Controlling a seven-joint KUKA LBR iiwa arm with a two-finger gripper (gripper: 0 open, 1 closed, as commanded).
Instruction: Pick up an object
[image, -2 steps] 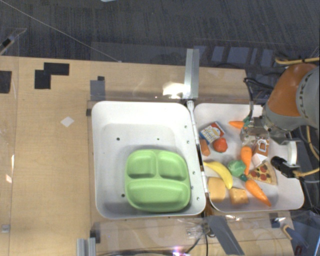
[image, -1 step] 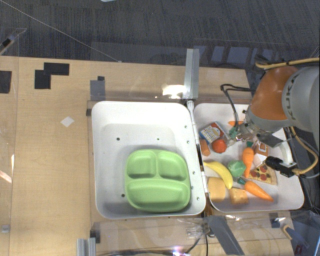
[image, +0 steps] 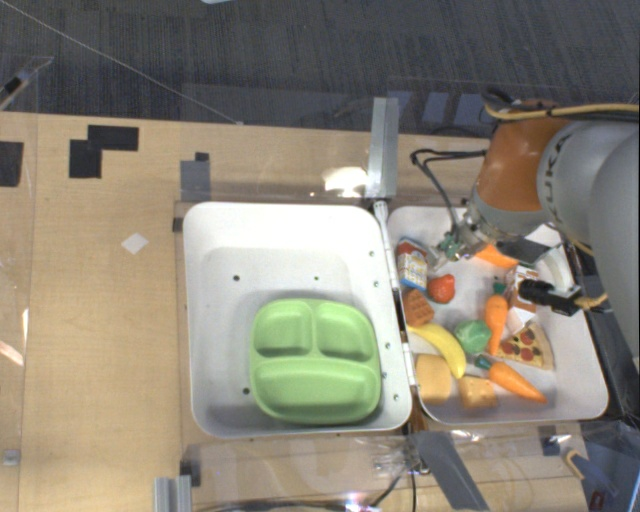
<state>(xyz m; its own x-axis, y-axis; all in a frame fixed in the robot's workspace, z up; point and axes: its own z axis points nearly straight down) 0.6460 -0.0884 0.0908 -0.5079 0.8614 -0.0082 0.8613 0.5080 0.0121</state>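
Tool (image: 452, 243) first: it hangs low over the far left corner of the right bin (image: 590, 400), and from where I stand I cannot tell whether it grips anything. Largest in the room is the grey arm (image: 590, 180) with its orange band, reaching in from the right and bending down at the wrist over the bin's far edge. The left bin (image: 210, 300) carries a green divided plate (image: 315, 360). Nearest candidate, I'd judge, is the small red tomato-like piece (image: 442, 288), lying just toward the near edge from the tool. A yellow banana (image: 442, 345) lies beyond it, long axis slanting toward the near right corner.
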